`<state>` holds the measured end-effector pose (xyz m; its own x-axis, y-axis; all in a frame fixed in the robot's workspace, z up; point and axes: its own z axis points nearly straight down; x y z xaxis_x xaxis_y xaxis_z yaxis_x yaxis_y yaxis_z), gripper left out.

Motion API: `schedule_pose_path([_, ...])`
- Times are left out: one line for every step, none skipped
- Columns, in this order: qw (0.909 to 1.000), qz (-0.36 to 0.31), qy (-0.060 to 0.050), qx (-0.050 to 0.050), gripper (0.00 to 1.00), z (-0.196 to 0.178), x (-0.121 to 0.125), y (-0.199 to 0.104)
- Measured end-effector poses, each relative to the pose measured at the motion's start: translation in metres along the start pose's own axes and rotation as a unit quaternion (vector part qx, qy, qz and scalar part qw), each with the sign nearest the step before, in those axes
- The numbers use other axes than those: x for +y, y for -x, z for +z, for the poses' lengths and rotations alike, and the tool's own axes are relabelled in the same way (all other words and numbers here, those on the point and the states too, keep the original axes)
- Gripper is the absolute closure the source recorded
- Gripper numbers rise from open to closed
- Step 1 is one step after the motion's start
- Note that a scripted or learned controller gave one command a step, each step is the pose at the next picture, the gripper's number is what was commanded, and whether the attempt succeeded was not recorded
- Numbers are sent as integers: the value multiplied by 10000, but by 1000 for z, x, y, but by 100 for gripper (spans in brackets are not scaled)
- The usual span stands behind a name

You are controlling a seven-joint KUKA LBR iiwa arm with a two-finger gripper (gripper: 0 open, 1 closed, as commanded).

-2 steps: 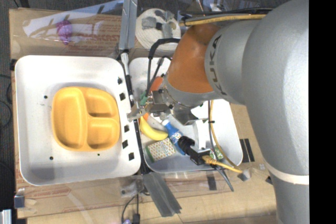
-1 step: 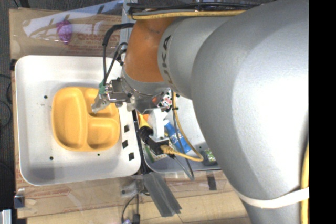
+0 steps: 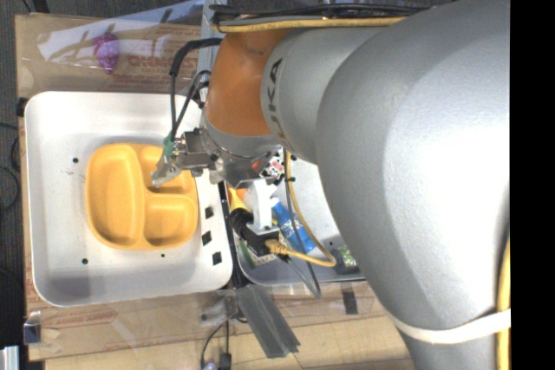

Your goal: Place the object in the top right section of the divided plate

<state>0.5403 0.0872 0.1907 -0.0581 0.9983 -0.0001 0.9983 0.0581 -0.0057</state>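
- your jaws (image 3: 169, 165) hang over the yellow divided plate (image 3: 117, 204), upper right section.
- i cannot tell their state.
- next: confirm the release there.

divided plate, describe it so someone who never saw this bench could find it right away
Look at the left white bin, the one not covered by the big grey arm. The divided plate lies in its middle, with the gripper over its right edge. It is the single yellow thing there, rounded, with raised ridges splitting it into sections.
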Motion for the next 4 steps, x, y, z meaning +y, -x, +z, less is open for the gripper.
schedule_pose_path([10000, 1, 0, 0, 0, 0, 0, 0])
schedule_pose_path([10000, 1, 0, 0, 0, 0, 0, 0])
schedule_pose_path([10000, 1, 0, 0, 0, 0, 0, 0])
schedule_pose_path([10000, 1, 0, 0, 0, 0, 0, 0])
